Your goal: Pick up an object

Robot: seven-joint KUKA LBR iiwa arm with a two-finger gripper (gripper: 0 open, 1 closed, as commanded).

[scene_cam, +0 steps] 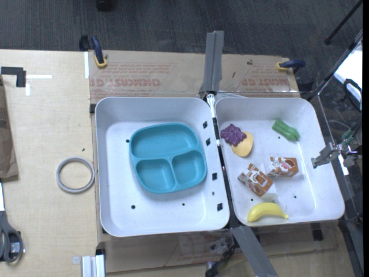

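Observation:
The right bin (323, 201) holds several small items. A purple bunch of grapes (232, 134) lies at its upper left, touching a yellow rounded fruit (244, 145). Near the far wall lies a green piece (286, 130). Two brown-and-white cartons (283, 167) (255, 179) rest side by side in the middle. By the front wall lies a yellow banana (267, 213). In the left bin (109, 212) a blue divided tray (168, 157) lies flat.
On the bench to the left lie a grey tape ring (75, 173) and scissors (8, 242). A grey post (214, 62) stands behind the seam between the bins. Metal stand parts (331, 153) crowd the right bin's right rim.

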